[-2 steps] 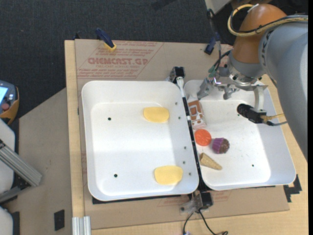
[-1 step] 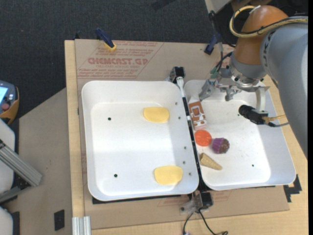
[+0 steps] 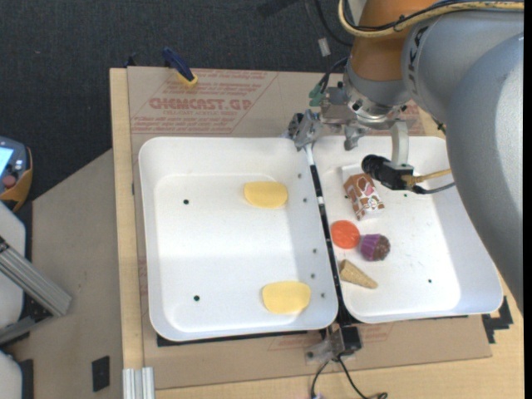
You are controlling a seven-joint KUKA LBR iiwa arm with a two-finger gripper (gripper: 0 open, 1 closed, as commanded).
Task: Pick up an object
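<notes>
While the grey arm is reaching in from the right, we are looking down on a bench covered by a brown cardboard sheet (image 3: 216, 98), with dark carpet (image 3: 66, 40) lying around it. Two shallow white bins are sitting side by side on the sheet, the left bin (image 3: 158, 223) and the right bin (image 3: 453, 260), their inner walls meeting down the middle. A blue clamp (image 3: 179, 66) is sitting at the sheet's far edge.

We are counting six loose things. Two are lying in the left bin: a far yellow oval (image 3: 266, 194) and a near yellow oval (image 3: 286, 297), both toward the shared wall and well apart. Four are lying in the right bin, one of each: a brown-and-white block (image 3: 363, 194), an orange disc (image 3: 347, 234), a purple ball (image 3: 375, 247) just beside the disc, and a tan wedge (image 3: 358, 275).

These four are crowding the right bin's left half, leaving its right half bare. The left bin's left side is likewise lying open.

The gripper (image 3: 357, 131) is hovering over the right bin's far left corner, just beyond the block; we cannot tell whether it is open or closed.
</notes>
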